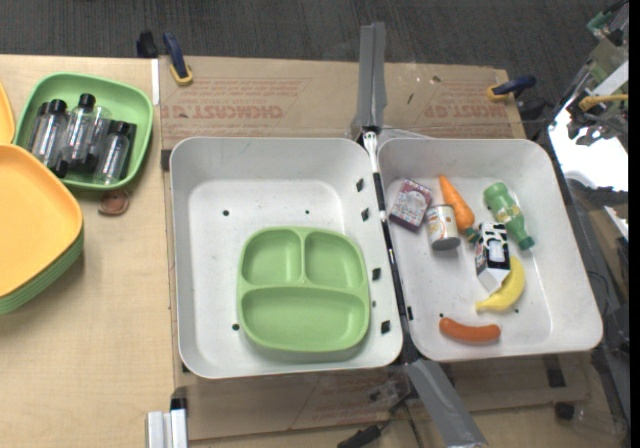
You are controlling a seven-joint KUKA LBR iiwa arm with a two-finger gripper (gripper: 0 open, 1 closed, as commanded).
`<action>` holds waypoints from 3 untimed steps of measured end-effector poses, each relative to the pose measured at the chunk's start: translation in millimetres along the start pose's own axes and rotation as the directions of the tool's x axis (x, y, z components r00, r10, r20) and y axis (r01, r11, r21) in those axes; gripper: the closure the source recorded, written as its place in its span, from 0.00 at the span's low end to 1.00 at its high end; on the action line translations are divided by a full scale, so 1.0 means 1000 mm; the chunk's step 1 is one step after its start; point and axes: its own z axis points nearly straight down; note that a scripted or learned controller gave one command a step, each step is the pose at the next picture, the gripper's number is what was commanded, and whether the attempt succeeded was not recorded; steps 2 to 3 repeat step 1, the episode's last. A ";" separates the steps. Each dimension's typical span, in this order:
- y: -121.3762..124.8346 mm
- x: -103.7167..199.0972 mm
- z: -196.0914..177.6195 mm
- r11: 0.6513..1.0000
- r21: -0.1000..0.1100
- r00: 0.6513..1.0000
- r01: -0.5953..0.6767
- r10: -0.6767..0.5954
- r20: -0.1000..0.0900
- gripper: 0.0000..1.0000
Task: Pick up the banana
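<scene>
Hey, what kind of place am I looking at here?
Probably a robotics lab bench: two white bins clamped side by side, toy food like a banana and carrot, and office carpet beyond.

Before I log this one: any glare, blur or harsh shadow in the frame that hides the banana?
Camera view: even, soft light, with only faint shadows inside the right bin; the banana is sharp and plainly readable; a blown-out bright patch sits at the right edge beyond the bin; the green divided plate in the left bin shows mild sheen, with no detail lost.
</scene>
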 end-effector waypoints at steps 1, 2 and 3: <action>0.001 0.001 0.034 0.974 0.002 0.974 0.225 -0.225 0.000 1.00; 0.001 0.001 0.034 0.974 0.002 0.974 0.225 -0.225 0.000 1.00; 0.001 0.001 0.034 0.974 0.002 0.974 0.225 -0.225 0.000 1.00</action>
